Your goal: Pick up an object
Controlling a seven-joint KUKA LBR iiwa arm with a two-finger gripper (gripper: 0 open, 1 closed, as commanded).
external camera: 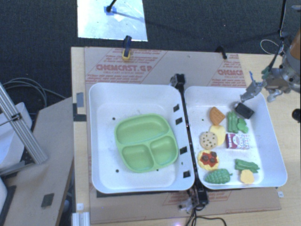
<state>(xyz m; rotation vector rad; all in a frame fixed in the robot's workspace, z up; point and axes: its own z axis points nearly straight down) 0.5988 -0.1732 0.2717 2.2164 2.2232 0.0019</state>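
Several toy foods lie in the right bin [275, 145]: an orange wedge [217, 115], a green bean bundle [236, 124], a cookie [208, 139], a red-and-white packet [237, 141], a red-and-yellow pizza piece [208, 159], a green leafy piece [218, 176] and a small black block [244, 110]. My gripper [259, 96] hangs over the bin's far right corner, just above and right of the black block. Its two silvery fingers [249, 92] stand apart, open, with nothing between them.
The left bin [103, 126] holds a light green three-compartment tray [146, 142]. A black divider [183, 126] runs between the bins. A yellow clamp [126, 48] stands at the bench's back edge. Cables hang at the far right behind the arm [289, 69].
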